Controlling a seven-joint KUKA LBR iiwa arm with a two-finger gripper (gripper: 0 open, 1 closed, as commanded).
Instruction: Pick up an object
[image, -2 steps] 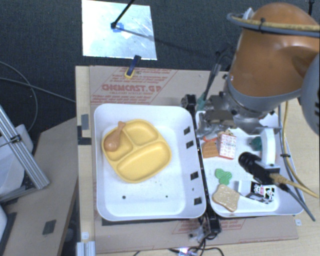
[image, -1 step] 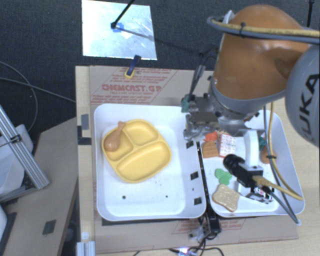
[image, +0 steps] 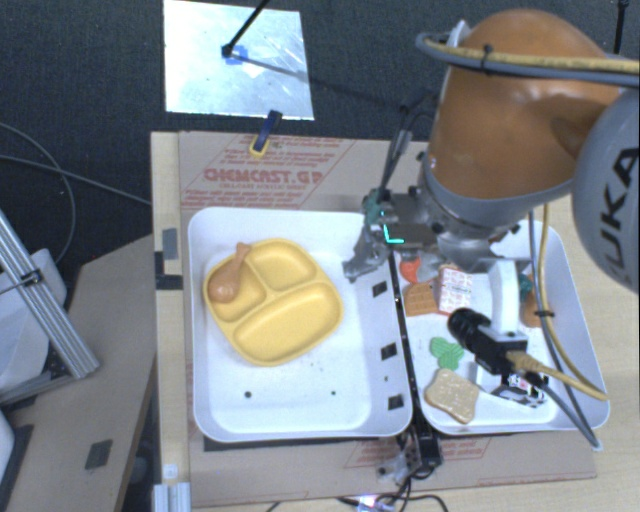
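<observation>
Single overhead view. Gripper (image: 366, 254) sits low over the divide between the two bins, toward their far end, its lower end just over the right edge of the left bin (image: 300, 428). Jaw state: cannot tell, since the wrist and the orange-banded arm body cover the tool from above. Nothing is seen held. Left bin contents: yellow divided plate (image: 278, 302), lying flat and turned at a slant, with a brown drumstick (image: 230, 276) resting on its upper-left compartment, bone end pointing away from the camera. Right bin (image: 578, 300) contents, partly hidden by the arm: orange cracker (image: 420, 298) just beside the divide, near the gripper; red-and-white checked square (image: 456, 288) touching the cracker's right side; green piece (image: 447, 351) below these; toast slice (image: 452, 396) at the near corner, well apart from the gripper. Both bins rest on printed cardboard (image: 265, 175).
</observation>
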